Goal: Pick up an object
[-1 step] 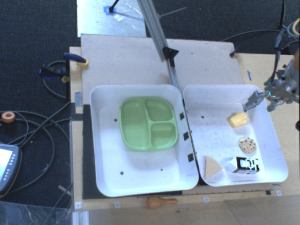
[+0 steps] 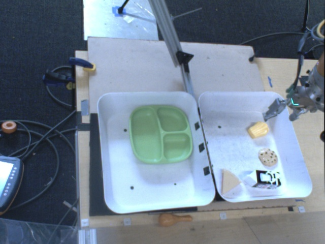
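Note:
In the right bin (image 2: 238, 111) lie a yellow corn-like piece (image 2: 258, 130), a round speckled cookie (image 2: 267, 157), a tan wedge (image 2: 230, 181) and a black-and-white item (image 2: 267, 179). My gripper (image 2: 285, 111) hangs over the bin's far right side, up and to the right of the yellow piece. Its two fingers are spread apart with nothing between them.
The left bin (image 2: 114, 161) holds a green divided plate (image 2: 161, 134). A grey pole (image 2: 167, 29) slants down to the seam between the bins. A wooden pear-shaped object (image 2: 174, 218) lies on the bench edge in front. Cables (image 2: 45, 136) and a clamp (image 2: 68, 75) sit at left.

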